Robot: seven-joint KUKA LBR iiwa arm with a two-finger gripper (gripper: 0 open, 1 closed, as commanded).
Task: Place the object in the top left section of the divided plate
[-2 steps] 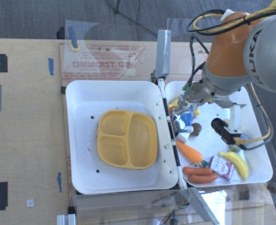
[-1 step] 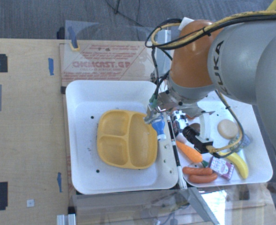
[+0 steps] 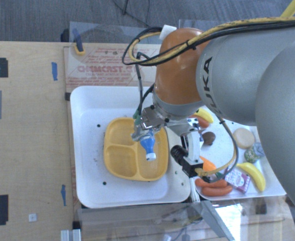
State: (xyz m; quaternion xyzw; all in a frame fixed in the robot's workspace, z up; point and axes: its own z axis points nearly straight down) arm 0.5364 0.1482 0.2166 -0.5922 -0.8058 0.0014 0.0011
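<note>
Hovered over the yellow divided plate (image 3: 132, 154) in the left white bin (image 3: 85, 134), gripper (image 3: 143, 132) closed on a small blue-and-white bottle (image 3: 148, 148) hanging nose-down between the fingers. Judged light, rigid and smooth-sided, so prone to slipping or swinging; best pinched across the body near the upper end, as held. Hung above the plate's right-hand section.
</note>
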